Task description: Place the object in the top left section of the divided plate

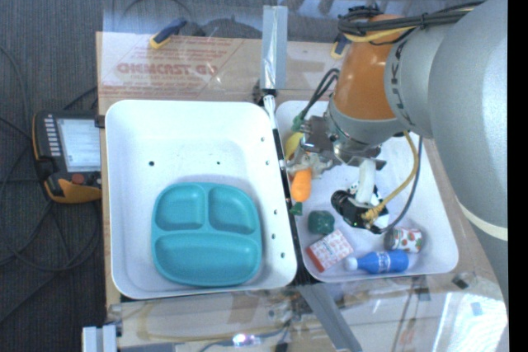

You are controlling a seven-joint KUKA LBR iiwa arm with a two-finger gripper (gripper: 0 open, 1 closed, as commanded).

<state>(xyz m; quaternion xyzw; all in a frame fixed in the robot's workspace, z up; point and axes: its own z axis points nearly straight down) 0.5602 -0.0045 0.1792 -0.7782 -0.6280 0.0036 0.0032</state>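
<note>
A teal divided plate (206,235) lies in the left bin (140,136), toward its front, with two small sections at the back and one wide section at the front; all three hold nothing. My gripper (310,156) hangs low over the left side of the right bin (437,218), close to the wall between the bins. Just below it lies an orange object (301,185), and a yellow object (290,143) sits at its left against the bin wall. Whether the gripper touches either one is hidden by the wrist.
The right bin also holds a dark green block (320,221), a red and white packet (330,250), a blue bottle (381,262) and a small printed can (404,239) along its front. The arm's big grey body covers the right bin's back right.
</note>
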